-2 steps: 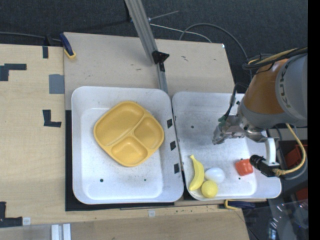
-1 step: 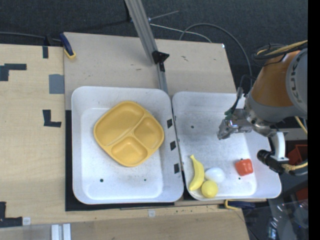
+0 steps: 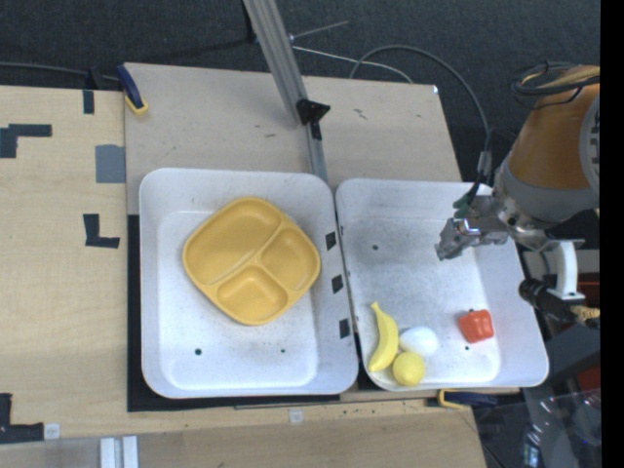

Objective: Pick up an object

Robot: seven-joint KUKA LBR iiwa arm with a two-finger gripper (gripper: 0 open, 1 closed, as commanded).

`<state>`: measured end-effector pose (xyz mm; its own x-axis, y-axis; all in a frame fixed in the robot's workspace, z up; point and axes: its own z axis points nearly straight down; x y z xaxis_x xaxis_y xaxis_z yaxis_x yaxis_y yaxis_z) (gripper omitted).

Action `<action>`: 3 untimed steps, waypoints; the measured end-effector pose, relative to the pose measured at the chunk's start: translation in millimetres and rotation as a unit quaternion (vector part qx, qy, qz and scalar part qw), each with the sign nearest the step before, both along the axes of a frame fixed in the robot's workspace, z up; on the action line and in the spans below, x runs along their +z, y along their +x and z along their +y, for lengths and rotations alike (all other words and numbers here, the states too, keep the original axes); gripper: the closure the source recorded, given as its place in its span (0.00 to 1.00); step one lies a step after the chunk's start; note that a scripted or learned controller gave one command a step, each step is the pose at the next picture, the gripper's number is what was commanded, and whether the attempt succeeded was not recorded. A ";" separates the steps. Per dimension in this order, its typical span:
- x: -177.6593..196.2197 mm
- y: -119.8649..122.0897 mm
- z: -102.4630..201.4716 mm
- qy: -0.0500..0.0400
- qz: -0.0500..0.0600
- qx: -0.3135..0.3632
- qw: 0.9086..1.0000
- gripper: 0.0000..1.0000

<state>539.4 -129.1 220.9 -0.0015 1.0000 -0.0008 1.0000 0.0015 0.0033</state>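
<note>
Two shallow white bins are seen side by side on the bench. The left bin (image 3: pixel 156 261) is occupied by a yellow divided tray (image 3: pixel 252 259), which lies slightly turned near the bin's middle and shows three compartments. In the right bin (image 3: pixel 409 213) four small objects are gathered toward the near edge: a banana (image 3: pixel 384 333) lying along the left wall, a yellow ball (image 3: pixel 409 369) just beside the banana's lower end, a white egg (image 3: pixel 420 340) touching or nearly touching the ball from above, and a small red block (image 3: pixel 476 326) set apart to the right. The arm (image 3: pixel 556 154), grey with an orange band, is seen entering from the right. The gripper (image 3: pixel 456 234) is positioned over the upper right part of the right bin, well apart from the four objects below it. Nothing is seen between its tips; whether the hand is released or clenched cannot be told from this angle. A metal rail (image 3: pixel 278 47) is seen running from the top of the view down to the seam between the bins.
</note>
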 end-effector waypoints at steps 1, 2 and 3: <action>52.9 1.1 0.1 0.000 -0.001 0.000 1.000 1.00; 33.5 -0.1 54.0 0.001 0.003 0.002 1.000 1.00; 36.7 -0.2 105.1 0.001 0.002 0.003 1.000 1.00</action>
<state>539.3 -24.1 257.6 -0.0076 1.0000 0.0014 1.0000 0.0076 -0.0015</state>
